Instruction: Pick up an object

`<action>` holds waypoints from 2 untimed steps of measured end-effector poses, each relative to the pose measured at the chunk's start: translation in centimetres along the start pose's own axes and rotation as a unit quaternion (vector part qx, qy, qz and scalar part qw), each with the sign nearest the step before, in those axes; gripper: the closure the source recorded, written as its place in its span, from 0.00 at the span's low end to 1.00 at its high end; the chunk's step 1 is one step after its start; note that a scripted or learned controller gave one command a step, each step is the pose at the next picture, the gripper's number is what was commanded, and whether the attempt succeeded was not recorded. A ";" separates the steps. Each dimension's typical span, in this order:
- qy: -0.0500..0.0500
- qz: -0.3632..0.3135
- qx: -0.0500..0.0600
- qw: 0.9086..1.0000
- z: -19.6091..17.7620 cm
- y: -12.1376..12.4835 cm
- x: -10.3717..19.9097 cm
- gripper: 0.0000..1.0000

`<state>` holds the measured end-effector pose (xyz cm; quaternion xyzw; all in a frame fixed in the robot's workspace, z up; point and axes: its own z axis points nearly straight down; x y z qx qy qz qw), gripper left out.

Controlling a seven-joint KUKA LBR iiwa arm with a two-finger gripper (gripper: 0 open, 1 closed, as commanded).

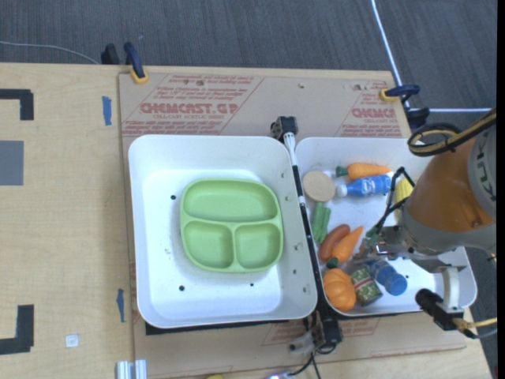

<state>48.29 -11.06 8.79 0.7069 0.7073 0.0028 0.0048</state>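
Nearest you, small pumpkin at right bin front edge, beside carrots and blue bottle, "CHEMCAST" printed on cardboard over worktop, arm bent low over bin, claw among toys, grip state cannot be determined.

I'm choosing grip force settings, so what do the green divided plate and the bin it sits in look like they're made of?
The green divided plate looks like moulded plastic with a matte finish: uniform pale green, soft rounded compartment edges, no sharp glints. The left bin seems to be thin formed white plastic, slightly glossy, with rounded corners and a rolled rim. Neither can be confirmed by sight alone.
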 end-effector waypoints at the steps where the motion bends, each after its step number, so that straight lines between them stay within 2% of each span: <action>1: 0.001 0.001 0.005 1.000 -3.9 -0.3 -7.7 1.00; 2: 0.002 -0.001 0.005 1.000 -10.0 0.4 -1.8 1.00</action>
